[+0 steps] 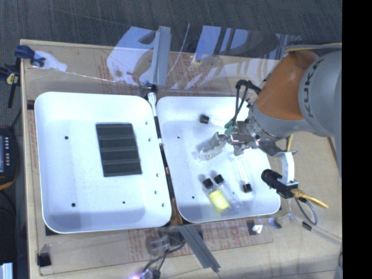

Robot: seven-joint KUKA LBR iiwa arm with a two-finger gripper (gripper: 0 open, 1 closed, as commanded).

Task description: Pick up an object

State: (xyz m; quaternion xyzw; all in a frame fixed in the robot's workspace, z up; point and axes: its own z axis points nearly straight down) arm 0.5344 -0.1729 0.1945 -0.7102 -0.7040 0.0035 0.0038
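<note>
1. Seeing the arm [317, 97] reaching in from the right over the right bin [264, 209], with its outer side being cut off at the frame edge.
2. Finding the gripper [231, 137] hanging low over the middle of that bin. Its tip is blurring into cables and bright metal, so cannot tell whether it is apart or together.
3. Making out a clear piece [208, 149] lying on the bin floor just left of the gripper. It is glinting and its shape is hard to read. Cannot tell whether it is touching the gripper or lying just clear of it.
4. Noting a clear tube [240, 170] lying below the gripper, ending in a black tip toward the front wall and nearly vanishing against the white floor.
5. Spotting two vials [213, 182] with black caps lying side by side near the front of the bin. Their glass is barely showing.
6. Picking out a yellow piece [218, 200] lying just beside the vials, toward the front. What it is stays unclear.
7. Catching a small black cap [204, 119] lying alone toward the back wall, well apart from the rest.
8. Seeing a dark ribbed block [119, 150] lying flat in the middle of the left bin [52, 156].
9. Noticing reddish print [119, 70] on the bench behind the bins, smearing under glare and too faint to read.
</note>
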